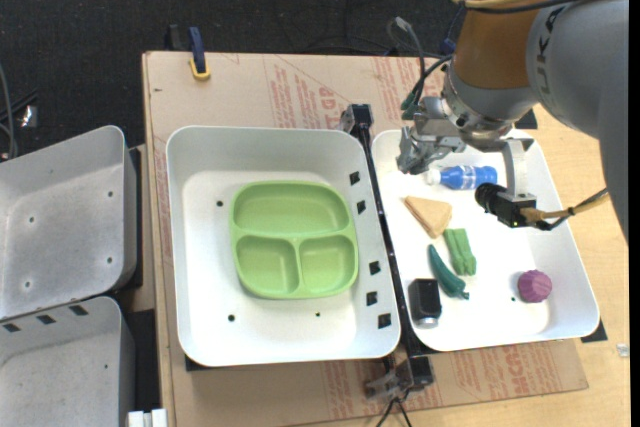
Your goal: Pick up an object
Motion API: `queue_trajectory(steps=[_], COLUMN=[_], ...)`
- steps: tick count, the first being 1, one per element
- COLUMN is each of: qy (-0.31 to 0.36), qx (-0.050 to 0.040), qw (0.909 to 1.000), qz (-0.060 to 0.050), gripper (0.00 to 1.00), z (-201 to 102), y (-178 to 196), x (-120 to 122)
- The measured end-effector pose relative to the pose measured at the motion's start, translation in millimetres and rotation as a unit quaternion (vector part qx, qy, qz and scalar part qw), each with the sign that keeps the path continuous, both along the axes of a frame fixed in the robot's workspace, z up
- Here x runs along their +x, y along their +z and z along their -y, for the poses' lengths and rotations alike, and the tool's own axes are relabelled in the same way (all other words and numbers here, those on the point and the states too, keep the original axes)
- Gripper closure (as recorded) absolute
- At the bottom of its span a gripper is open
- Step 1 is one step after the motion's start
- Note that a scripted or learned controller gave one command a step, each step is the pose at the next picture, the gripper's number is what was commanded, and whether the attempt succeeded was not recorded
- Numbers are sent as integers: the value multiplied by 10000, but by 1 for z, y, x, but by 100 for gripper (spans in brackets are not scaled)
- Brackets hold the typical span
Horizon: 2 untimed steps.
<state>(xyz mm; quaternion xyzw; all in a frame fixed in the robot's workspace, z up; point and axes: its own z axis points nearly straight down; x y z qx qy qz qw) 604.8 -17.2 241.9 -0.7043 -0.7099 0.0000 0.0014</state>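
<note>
My gripper (pixel 420 159) hangs over the far left corner of the right bin (pixel 570 245), open, with nothing between its fingers. Just to its right lies a small blue bottle (pixel 466 177) on its side. A tan wedge (pixel 430 213) lies a little nearer than the gripper. Below the wedge are a light green piece (pixel 461 251) and a dark green pod (pixel 446 273). A black block (pixel 425 300) sits by the bin's near left wall, and a purple ball (pixel 534 286) rests near the right.
The left bin (pixel 195 215) holds a green divided plate (pixel 295 238). The divider (pixel 378 235) between the bins runs just left of the gripper. Folded white bins (pixel 60 215) lie off the bench to the left.
</note>
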Motion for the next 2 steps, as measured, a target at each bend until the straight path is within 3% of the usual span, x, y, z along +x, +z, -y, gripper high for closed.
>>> queue_trajectory(steps=[2], qy=[0], qx=[-2], qw=[10000], qz=[13], gripper=[100], z=[-109], y=[-21], x=[15])
